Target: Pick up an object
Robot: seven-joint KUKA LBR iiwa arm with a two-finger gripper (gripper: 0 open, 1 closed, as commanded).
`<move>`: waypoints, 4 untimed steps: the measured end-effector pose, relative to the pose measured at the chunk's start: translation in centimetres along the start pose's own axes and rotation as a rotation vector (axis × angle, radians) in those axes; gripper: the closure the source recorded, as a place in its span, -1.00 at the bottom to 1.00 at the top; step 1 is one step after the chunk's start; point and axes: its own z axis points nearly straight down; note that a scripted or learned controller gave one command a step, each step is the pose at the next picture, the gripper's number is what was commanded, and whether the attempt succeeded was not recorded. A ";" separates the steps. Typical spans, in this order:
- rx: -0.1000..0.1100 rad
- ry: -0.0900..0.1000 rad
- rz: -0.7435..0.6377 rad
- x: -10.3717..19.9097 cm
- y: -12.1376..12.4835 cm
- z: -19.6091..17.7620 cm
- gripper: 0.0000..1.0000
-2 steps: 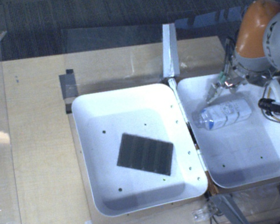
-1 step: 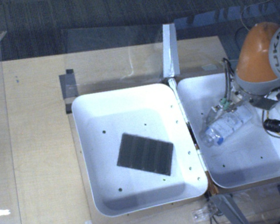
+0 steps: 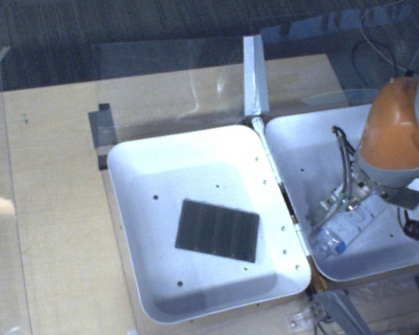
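Seen from the fixed overhead camera, the grey arm with its orange band (image 3: 399,129) reaches in from the right and bends down over the right bin (image 3: 302,146). Its gripper (image 3: 349,198) sits low in that bin, a tangle of metal parts and cable under the wrist; whether it is spread or closed cannot be made out from this angle.

Just below and to the left of the gripper lies a clear plastic bottle (image 3: 347,228), on its side on the bin floor. Its long axis runs on a slant, from a cap end near the bin's lower left corner up and rightward toward the wrist. The upper end of the bottle appears to touch or pass under the gripper, but nothing shows it clamped there, so no hold can be claimed.

In the left bin (image 3: 138,215) a dark ribbed rectangular pad (image 3: 217,230) lies flat and tilted, well apart from the arm and across the divider (image 3: 276,183).

The bottle looks the likelier target: it is the nearer thing, and a grasp would probably have to close across its slanted length.
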 end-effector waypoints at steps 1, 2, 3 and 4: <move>0.001 0.001 0.142 -3.3 8.0 0.3 -1.00; 0.007 0.003 0.072 -5.7 0.4 -3.1 -1.00; 0.000 -0.002 -0.043 -0.8 -1.7 0.0 -1.00; -0.001 0.000 0.011 -1.7 4.9 0.1 -1.00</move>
